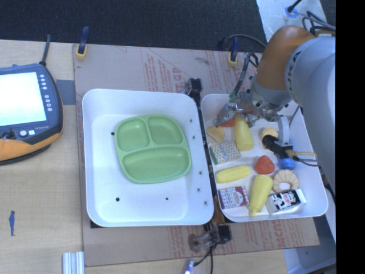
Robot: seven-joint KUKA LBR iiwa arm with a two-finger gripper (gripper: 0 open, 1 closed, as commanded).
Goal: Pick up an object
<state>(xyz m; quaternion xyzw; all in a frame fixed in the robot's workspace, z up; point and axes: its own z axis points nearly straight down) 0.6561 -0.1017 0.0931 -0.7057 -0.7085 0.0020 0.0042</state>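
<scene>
The camera view looks down on two shallow white bins lying side by side on a brown board. The left bin (100, 204) carries a green divided plate (153, 148) lying flat near its middle, with one long compartment toward the near edge and two smaller ones behind it.

The right bin (319, 207) holds a crowd of small toy foods. A pale yellow bottle-shaped piece (243, 135) stands at the back, with a wedge of cheese (215, 134) to its left and a patterned square packet (224, 152) just in front of that wedge. A corn cob (232, 174) lies across the middle. Nearer the front sit a red and white box (232, 197), a long yellow piece (260, 193) and a small black and white carton (284, 200). A red tomato-like piece (264, 165), a blue piece (288, 164) and a round tan biscuit-like piece (285, 181) cluster on the right side.

The grey arm with its orange band (285, 53) reaches in from the right, and the gripper (244, 108) is low over the back of the right bin, just above the pale yellow piece and a red item (226, 120) beside it. Whether it is apart, together or clamped on anything cannot be told from here.

A tablet-like pendant (25, 110) with a bright screen rests on the bench, well apart to the left of the bins.
</scene>
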